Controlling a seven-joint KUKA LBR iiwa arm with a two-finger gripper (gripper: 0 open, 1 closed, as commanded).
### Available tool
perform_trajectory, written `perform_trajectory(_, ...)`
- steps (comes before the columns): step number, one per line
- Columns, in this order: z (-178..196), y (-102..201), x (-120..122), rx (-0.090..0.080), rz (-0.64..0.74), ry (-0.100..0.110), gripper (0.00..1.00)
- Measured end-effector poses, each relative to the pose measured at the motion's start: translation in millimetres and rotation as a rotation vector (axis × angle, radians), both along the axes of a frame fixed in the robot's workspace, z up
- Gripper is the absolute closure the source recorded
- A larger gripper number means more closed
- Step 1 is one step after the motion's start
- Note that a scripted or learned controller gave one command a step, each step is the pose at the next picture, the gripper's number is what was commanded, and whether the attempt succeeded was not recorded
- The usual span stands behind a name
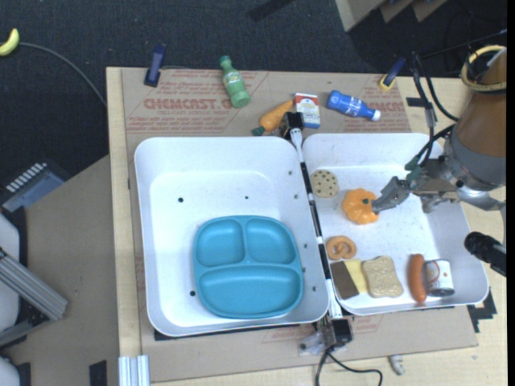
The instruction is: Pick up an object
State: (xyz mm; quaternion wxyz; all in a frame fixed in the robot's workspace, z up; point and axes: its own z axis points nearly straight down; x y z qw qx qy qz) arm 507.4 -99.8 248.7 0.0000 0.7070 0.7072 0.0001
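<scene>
1. A tan board surface (193, 95) printed with red lettering carries two shallow white plastic bins side by side, seen from above against a dark carpeted floor (72, 6).
2. The left bin (161, 167) holds a blue three-compartment plastic plate (248, 265) toward its 5 o'clock corner.
3. The right bin (451, 240) holds an orange pumpkin-shaped toy (360, 206) near its centre, a round tan cookie (324, 182) at the pumpkin's 10 o'clock, a small glazed doughnut (341, 248), a slice of brown toast (381, 277), a red sausage (417, 277) and a small tin can (438, 277) along the 6 o'clock edge.
4. The grey arm's tool (386, 197) sits low at the pumpkin's 3 o'clock, its dark fingers close-set and touching the toy's side; whether they hold it cannot be told.
5. Beyond the bins at 12 o'clock lie a green plastic bottle (234, 82), a blue bottle (352, 105), a small red-and-white carton (306, 109) and an orange carrot toy (276, 117).
</scene>
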Motion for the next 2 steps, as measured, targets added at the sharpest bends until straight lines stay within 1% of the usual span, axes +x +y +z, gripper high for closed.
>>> perform_trajectory(1, -64.9, 12.4, 71.8, 0.0, 0.0, 0.001, 0.0)
perform_trajectory(2, -164.3, -7.2, 53.7, 0.0, -0.001, 0.0, 0.0)
